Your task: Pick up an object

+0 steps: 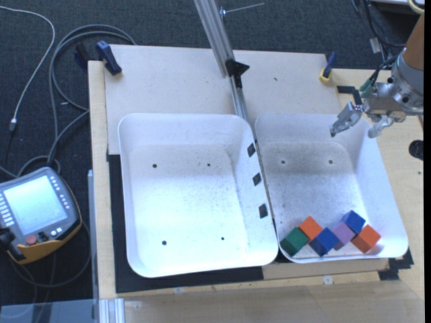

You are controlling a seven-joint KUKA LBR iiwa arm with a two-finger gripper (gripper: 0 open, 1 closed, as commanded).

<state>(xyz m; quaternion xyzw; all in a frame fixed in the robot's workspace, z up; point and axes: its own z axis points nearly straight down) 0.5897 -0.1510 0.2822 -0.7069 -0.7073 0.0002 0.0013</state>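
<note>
Gripper (pixel 357 122) spread open, nothing held, upper right of frame; block cluster (pixel 331 234) well below, lower right bin (pixel 296 180) corner.

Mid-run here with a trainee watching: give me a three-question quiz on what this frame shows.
1. True or false: the blocks lie in the left bin.
2. Where is the gripper? A) low among the blocks B) over the right bin's far edge, well away from the blocks C) over the left bin
3. Fill in: between its fingers the gripper holds ____.

Key
1. False: they cluster in the right bin's near corner.
2. B
3. Nothing; the fingers are spread with a bare gap between them.
</note>
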